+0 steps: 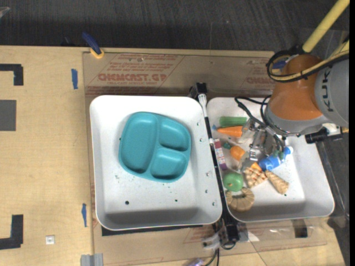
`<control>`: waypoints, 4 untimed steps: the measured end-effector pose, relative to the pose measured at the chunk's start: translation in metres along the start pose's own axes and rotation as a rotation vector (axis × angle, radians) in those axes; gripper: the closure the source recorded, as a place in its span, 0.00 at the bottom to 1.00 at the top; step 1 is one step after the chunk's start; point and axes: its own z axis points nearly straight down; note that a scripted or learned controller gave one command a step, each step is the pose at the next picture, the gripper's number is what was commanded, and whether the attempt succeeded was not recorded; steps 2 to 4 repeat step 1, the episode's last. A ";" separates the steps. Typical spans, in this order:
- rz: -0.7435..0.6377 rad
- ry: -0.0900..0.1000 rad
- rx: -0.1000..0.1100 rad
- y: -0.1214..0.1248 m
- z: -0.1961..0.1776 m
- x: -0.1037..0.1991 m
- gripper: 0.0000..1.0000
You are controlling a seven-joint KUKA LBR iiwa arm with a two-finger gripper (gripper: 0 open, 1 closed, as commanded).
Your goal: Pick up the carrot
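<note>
Right bin (319, 195): the carrot (231, 131) lies near its left wall, just below a green piece (233, 120). The gripper (265, 143) hangs just right of the carrot, over the toy pile; whether it is open cannot be told

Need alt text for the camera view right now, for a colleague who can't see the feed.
The arm's gripper hovers over the cluttered right bin, just right of the orange carrot, which lies untouched among toy foods. The left bin holds a teal divided plate.
</note>
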 end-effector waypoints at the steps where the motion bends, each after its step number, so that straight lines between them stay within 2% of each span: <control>1: -0.002 -0.006 0.000 0.001 -0.010 -0.002 1.00; 4: -0.002 -0.006 0.000 0.001 -0.010 -0.002 1.00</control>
